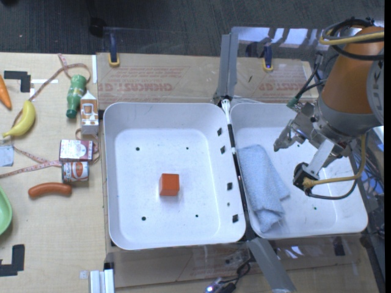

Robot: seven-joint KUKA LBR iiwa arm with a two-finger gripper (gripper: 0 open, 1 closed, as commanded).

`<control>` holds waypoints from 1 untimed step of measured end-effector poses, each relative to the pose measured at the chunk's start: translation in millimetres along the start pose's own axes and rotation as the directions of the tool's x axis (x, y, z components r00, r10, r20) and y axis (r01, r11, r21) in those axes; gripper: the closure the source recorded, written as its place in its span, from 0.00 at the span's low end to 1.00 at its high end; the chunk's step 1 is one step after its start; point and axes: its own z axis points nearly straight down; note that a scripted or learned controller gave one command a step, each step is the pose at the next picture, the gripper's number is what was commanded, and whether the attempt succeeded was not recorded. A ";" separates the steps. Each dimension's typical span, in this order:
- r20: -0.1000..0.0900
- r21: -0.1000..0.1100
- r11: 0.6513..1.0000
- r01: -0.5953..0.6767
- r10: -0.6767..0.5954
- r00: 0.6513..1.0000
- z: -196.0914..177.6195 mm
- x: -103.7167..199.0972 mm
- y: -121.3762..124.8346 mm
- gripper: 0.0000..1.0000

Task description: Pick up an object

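Arm's pincer (287, 140) hangs over right bin (342, 224), right of frame; released or clenched, can't tell. Grey-blue towel (263, 182) lies along that bin's left side. Orange cube (170, 184) sits mid left bin (122, 224).

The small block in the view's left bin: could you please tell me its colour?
Orange-red. The block shows best in the camera view, near the middle of the left bin.

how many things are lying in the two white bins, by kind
orange block: 1
pale blue cloth: 1
total: 2
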 end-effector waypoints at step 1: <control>0.000 0.000 0.999 -0.038 0.038 0.999 -11.0 -57.8 35.1 0.00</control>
